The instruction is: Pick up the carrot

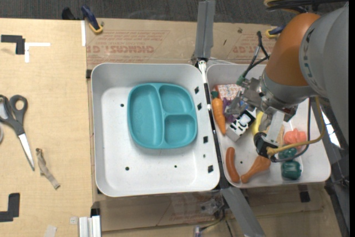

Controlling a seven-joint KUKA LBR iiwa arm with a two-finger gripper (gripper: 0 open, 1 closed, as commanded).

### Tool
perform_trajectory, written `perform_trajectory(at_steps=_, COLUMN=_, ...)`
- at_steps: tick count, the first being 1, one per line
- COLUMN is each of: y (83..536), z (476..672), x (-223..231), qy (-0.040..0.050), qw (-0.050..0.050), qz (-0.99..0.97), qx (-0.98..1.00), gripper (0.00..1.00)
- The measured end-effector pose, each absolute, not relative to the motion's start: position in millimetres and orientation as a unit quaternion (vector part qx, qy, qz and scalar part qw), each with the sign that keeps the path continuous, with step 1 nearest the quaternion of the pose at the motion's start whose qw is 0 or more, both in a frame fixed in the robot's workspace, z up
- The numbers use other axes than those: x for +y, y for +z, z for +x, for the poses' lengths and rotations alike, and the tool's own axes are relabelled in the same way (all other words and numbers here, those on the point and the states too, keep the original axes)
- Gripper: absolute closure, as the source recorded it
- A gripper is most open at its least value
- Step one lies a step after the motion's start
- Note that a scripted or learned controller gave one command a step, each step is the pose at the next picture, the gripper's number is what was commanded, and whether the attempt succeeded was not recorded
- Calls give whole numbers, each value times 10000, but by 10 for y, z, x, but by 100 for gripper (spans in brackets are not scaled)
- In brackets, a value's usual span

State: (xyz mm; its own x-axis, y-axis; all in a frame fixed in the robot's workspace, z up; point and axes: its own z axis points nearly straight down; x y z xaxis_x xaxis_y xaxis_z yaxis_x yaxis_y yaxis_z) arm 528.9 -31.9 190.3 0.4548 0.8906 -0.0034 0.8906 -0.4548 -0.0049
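The carrot (219,114) is a short orange piece with a green top. It lies along the left wall of the right bin (316,174), pointing toward the front. The arm's wrist hangs low over this bin, and my gripper (240,122) sits just to the right of the carrot, close beside it. The wrist and cables hide the bin floor directly under the gripper. I see nothing lifted off the bin floor.
A red sausage (232,166), an orange-brown drumstick (256,168), a green toy (291,170), a pink piece (297,136), a yellow piece (259,121) and a printed packet (226,90) share the right bin. The left bin (111,164) holds a teal divided plate (162,115). Scissors (16,119) lie on the bench at left.
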Motion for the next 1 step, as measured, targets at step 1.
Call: perform_trajectory(at_steps=1, y=1902, z=4828, x=-624, qy=32, qw=14, qz=-9316, qx=-3635, gripper=0)
